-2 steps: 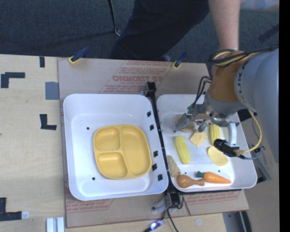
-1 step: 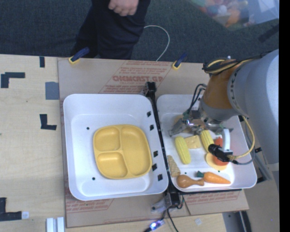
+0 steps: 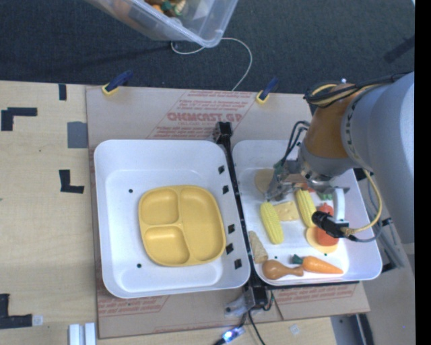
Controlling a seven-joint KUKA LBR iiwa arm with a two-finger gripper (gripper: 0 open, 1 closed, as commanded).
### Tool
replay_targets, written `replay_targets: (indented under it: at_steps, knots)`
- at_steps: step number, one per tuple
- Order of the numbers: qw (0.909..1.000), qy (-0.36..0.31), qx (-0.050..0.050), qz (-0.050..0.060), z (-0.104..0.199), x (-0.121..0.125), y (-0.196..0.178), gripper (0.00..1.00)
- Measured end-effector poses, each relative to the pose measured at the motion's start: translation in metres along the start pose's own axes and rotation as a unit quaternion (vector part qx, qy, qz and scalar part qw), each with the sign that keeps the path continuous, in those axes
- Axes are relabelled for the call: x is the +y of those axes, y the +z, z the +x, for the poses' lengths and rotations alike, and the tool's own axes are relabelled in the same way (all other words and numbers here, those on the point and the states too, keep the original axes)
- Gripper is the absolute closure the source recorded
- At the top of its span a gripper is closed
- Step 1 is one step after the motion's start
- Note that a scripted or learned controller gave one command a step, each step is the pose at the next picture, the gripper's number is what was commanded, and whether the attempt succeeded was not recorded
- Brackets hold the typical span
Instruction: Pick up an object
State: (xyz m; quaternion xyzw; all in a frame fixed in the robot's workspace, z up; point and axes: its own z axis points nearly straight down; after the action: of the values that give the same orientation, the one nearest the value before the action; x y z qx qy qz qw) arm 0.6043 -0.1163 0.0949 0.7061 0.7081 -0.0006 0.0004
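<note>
Where cardboard (image 3: pixel 195 118) lines the bench, two white bins (image 3: pixel 111 202).

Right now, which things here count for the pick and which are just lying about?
For the pick: gripper, two corn cobs, carrot, drumstick, right bin.

Lying about: yellow plate, left bin, clear tub, blue clamps.
</note>
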Motion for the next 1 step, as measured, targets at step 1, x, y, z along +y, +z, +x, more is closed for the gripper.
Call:
replay_targets:
  at_steps: [1]
  knots:
    - [1.0000, 0.001, 0.000, -0.001, -0.0079, 0.0048, -0.0476, 1.00]
